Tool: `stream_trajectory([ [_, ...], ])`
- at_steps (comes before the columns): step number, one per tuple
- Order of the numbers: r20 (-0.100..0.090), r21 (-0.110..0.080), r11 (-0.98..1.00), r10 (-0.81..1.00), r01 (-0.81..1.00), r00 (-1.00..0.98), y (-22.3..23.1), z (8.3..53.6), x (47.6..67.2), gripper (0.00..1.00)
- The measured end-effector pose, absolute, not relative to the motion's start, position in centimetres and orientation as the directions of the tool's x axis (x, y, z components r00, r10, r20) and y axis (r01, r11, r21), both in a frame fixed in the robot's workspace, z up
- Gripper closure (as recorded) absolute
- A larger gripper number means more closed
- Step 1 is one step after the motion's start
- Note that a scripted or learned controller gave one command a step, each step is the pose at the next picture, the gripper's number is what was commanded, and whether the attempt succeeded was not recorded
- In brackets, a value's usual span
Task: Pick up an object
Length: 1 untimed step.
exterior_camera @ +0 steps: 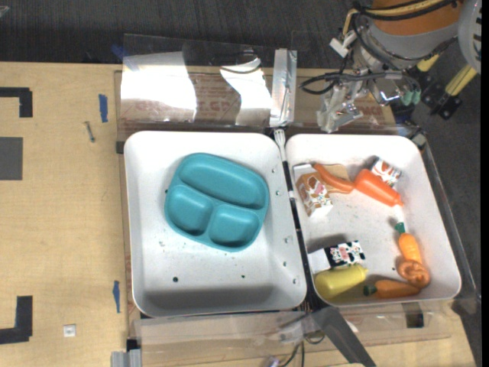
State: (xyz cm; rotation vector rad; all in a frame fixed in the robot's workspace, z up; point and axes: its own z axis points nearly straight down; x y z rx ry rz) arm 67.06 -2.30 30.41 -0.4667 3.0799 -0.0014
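Note:
My gripper [341,115] hangs over the far rim of the right bin [439,205], its fingers open with nothing between them. Below it the right bin holds several toy foods. A brown and white carton [313,193] lies next to an orange strip [334,178]. An orange bottle with a red and white cap [377,183] is to their right. A carrot [409,246] and a knobbly orange piece [412,272] lie along the right wall. Near the front are a black and white cow-pattern box [346,254], a yellow piece [340,281] and another carrot [394,287].
The left bin [145,228] holds a teal divided plate [216,201]. A shiny foil-like panel [199,90] stands behind the left bin. Cables and the arm's wrist [405,29] hang over the far right corner. A low divider [290,205] separates the bins.

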Motion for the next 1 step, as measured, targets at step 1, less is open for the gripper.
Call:
stream_trajectory([
  [1,-0.005,-0.002,0.868,-0.497,-0.497,-0.868,-7.62,29.16,64.97,1.00],
])
